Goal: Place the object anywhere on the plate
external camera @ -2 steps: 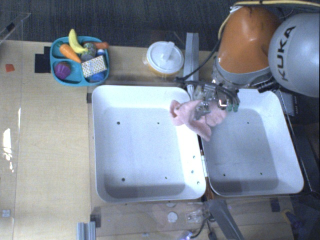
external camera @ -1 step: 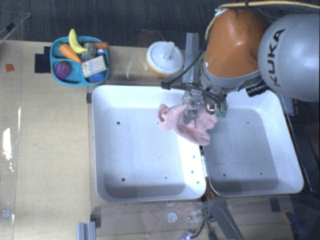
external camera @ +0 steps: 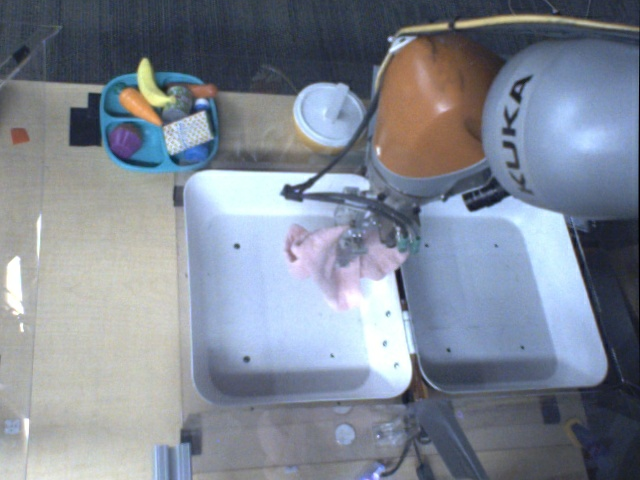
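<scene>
Your gripper (external camera: 372, 230) sits low over the far right part of the left bin (external camera: 240, 358), right on top of the pink cloth (external camera: 335, 263). Can't tell if the jaws are clenched or released, the mechanism hides them. Cloth lies crumpled on the bin floor, near the wall shared with the right bin (external camera: 500, 358). Blue plate (external camera: 112, 153) with toy food sits on the tabletop (external camera: 90, 318), far left, well apart from the cloth. Yellow lidded cup (external camera: 326, 116) stands just beyond the left bin.
</scene>
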Controlling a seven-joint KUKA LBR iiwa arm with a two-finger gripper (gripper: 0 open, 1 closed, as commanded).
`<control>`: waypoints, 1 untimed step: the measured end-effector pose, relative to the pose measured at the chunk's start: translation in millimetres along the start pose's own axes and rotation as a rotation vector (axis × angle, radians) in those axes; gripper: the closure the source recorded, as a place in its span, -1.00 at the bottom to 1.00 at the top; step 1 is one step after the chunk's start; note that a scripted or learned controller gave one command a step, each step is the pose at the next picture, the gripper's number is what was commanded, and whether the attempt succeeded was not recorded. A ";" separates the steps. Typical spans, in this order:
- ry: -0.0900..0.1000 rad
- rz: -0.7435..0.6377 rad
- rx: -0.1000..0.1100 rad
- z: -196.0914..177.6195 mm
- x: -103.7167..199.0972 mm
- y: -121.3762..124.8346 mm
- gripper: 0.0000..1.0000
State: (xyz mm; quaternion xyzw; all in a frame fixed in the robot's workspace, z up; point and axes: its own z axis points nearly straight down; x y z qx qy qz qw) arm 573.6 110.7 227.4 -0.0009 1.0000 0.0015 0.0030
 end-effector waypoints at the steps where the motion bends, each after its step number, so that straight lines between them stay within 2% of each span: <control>1: -0.001 0.000 0.000 -0.2 -0.2 -0.1 -1.00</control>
